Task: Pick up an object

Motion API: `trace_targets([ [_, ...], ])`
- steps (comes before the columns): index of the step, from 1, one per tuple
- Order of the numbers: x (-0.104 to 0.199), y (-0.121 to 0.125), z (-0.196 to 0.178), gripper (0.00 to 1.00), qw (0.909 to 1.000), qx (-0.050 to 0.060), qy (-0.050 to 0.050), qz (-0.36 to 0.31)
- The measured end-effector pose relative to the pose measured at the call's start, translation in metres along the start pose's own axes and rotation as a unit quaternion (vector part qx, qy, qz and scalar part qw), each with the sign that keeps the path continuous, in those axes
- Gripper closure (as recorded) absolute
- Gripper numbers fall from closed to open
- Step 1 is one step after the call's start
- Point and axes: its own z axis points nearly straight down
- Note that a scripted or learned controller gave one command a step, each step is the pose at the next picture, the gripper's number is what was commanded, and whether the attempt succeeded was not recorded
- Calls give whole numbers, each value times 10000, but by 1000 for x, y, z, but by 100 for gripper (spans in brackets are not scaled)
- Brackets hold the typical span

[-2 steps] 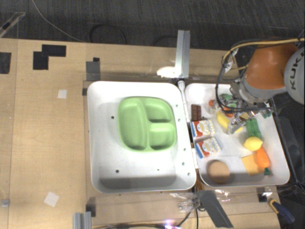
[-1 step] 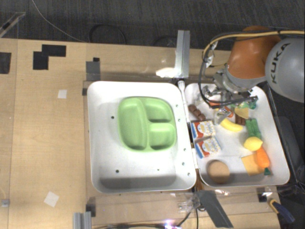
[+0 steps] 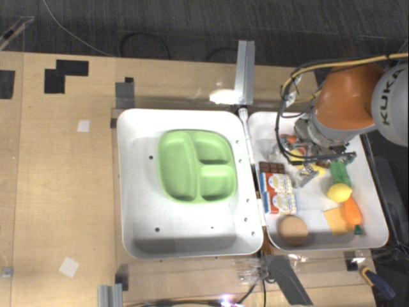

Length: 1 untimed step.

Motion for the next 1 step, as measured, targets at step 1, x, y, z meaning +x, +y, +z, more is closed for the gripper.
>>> trace_targets([
  [1, 50, 24, -2, 0, 9978, 19, -18, 662],
])
